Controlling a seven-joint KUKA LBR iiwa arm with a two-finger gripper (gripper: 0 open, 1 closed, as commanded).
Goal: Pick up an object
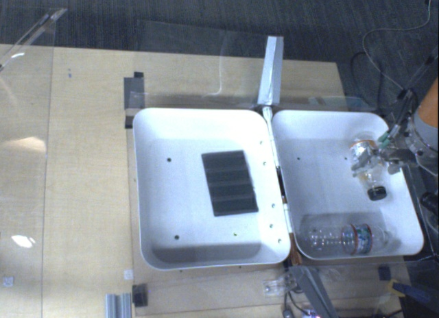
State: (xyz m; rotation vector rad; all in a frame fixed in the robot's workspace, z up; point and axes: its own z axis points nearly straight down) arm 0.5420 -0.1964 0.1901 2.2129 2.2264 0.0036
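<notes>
A clear plastic bottle (pixel 339 238) is lying on its side in the right bin (pixel 309 166), close along the near wall and toward the near right corner. It is looking empty, so it is probably very light. Its skin is smooth and see-through, so it is likely slippery, and it may squash a little if it is squeezed hard. Because it is round, it could roll away when something is pushing on it. The best place to take hold is probably across the middle of its body, with one finger on each long side.

The gripper (pixel 370 166) is hanging over the right bin, near the far right corner, well apart from the bottle. Something small and dark (pixel 376 192) is sitting just under it, but the view is too blurry to say what it is. Whether the claw is spread or pressed together cannot be told from here.

In the left bin (pixel 158 173), a flat dark pad with ridges (pixel 229 182) is lying near the middle. It is looking stiff and thin, so it would be hard to pinch from above.
</notes>
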